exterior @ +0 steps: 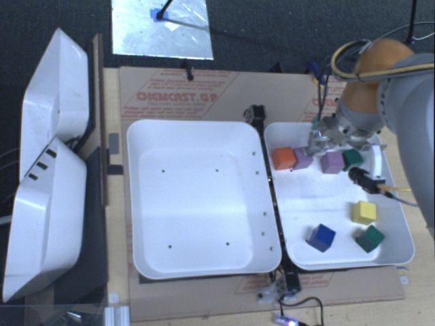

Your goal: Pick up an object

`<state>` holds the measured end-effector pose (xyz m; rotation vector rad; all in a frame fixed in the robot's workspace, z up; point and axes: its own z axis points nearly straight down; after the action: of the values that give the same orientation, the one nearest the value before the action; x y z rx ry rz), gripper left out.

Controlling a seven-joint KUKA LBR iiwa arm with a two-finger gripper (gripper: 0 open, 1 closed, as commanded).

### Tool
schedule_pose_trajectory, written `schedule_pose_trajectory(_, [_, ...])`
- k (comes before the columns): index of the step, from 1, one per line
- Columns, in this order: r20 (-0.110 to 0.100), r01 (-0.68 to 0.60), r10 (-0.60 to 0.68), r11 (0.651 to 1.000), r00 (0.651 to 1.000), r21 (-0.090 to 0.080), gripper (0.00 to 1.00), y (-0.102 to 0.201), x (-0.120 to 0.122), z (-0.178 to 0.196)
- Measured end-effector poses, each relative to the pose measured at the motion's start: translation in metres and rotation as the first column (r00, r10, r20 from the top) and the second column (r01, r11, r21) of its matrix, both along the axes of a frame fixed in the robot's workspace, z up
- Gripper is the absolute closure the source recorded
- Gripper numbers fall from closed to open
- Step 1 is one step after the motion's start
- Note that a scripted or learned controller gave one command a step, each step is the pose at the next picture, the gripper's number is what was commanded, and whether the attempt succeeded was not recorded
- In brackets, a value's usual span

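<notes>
The gripper (317, 143) is low in the right bin (340, 263), among a far-wall cluster: orange block (284, 158), small purple block (303, 159), lilac block (332, 161). I cannot tell its state. That crowding leaves little room; the yellow block (364, 212) and blue block (321, 237) sit freer.

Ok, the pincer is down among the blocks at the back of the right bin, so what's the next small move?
Probably nudge the pincer down over the purple block just below it; that block lies nearest, though the orange block touches its left side.
</notes>
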<state>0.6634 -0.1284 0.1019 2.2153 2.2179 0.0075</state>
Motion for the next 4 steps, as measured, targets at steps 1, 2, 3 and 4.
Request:
schedule_pose_trajectory(1, [0.001,-0.001,0.001,1.0,1.0,-0.001,1.0,-0.0015,-0.0049,-0.0002])
schedule_pose_trajectory(2, [0.001,0.0,0.0,1.0,1.0,0.0,1.0,-0.002,-0.0051,0.0])
schedule_pose_trajectory(3, [0.002,-0.001,0.001,1.0,1.0,-0.001,1.0,-0.0032,-0.0085,-0.0001])
schedule_pose_trajectory(4, [0.002,0.0,0.0,1.0,1.0,-0.001,1.0,-0.0037,-0.0087,-0.0001])
